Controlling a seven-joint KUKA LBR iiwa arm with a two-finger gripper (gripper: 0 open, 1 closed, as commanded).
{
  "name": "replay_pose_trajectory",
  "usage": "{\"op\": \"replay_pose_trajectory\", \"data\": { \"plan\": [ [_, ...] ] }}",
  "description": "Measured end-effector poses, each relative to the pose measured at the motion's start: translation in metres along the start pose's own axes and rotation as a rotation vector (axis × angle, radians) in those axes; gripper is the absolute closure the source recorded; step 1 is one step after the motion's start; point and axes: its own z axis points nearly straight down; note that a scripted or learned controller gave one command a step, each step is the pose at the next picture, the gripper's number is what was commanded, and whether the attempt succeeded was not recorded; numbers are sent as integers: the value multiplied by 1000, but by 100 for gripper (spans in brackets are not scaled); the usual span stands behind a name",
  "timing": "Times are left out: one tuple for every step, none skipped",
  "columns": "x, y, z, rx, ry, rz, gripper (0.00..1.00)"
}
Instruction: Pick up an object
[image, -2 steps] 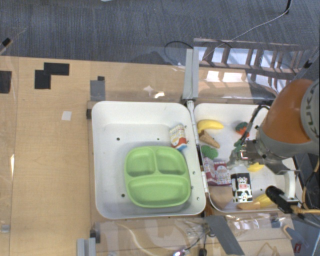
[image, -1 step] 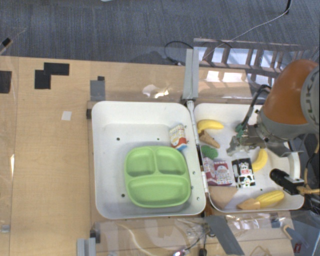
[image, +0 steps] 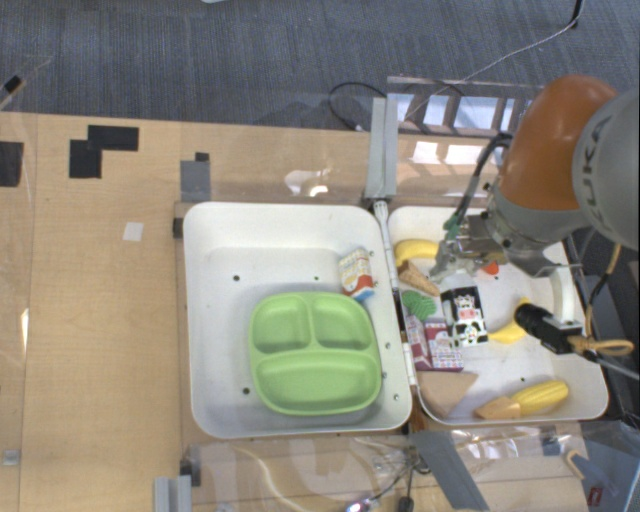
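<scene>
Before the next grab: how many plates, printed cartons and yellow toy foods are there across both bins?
Plates: 1, the green plate
Printed cartons: 3, the small carton, cow-print carton, maroon carton
Yellow foods: 3, the banana, small yellow piece, long yellow piece
Total: 7

Yellow banana (image: 413, 249) in right-hand bin (image: 505, 365)

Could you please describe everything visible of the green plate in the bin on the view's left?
The green plate looks like pale green plastic, rounded-cornered, with three compartments: two small at the far side, one wide nearer. It lies flat, right way up, in the white bin, toward its near right corner. A carton sits by its far right corner.
</scene>
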Motion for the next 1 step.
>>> {"op": "replay_pose_trajectory", "data": {
  "plan": [
    [-11,-31,8,1,0,-177,100]
  ]
}}
